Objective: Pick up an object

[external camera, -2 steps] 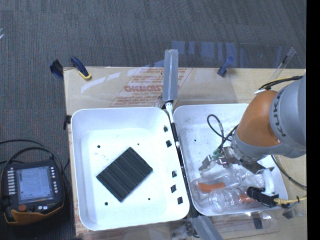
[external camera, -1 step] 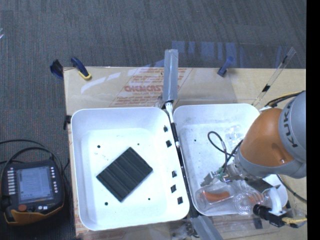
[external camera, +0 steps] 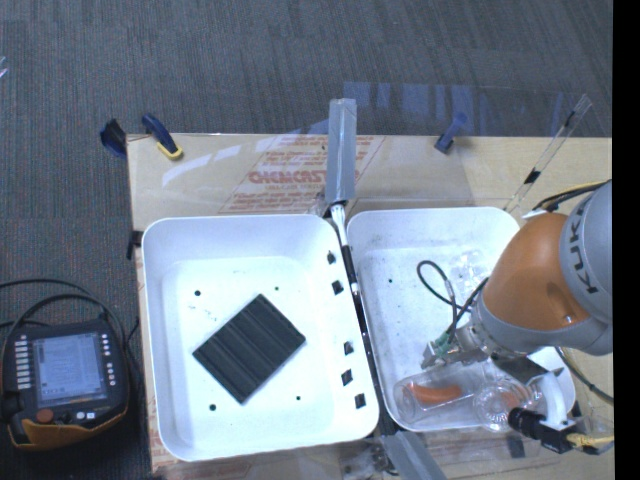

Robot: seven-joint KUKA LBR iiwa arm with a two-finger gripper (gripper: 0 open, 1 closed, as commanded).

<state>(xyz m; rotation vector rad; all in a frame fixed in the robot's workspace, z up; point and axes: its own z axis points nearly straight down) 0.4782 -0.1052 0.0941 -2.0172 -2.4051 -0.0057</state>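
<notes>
We saw the arm (external camera: 545,278) reaching in from the right, low over the right bin (external camera: 400,243). The gripper (external camera: 447,350) sat near that bin's front edge, just above a clear plastic container (external camera: 440,396) with something orange inside. Couldn't tell the gripper's state or whether it touched the container. A black cable loop (external camera: 433,278) lay in the right bin beside the wrist. A dark ribbed pad (external camera: 249,347) lay flat and tilted in the left bin (external camera: 165,268), well apart from the gripper. A control pendant (external camera: 65,373) sat on the floor at left.
</notes>
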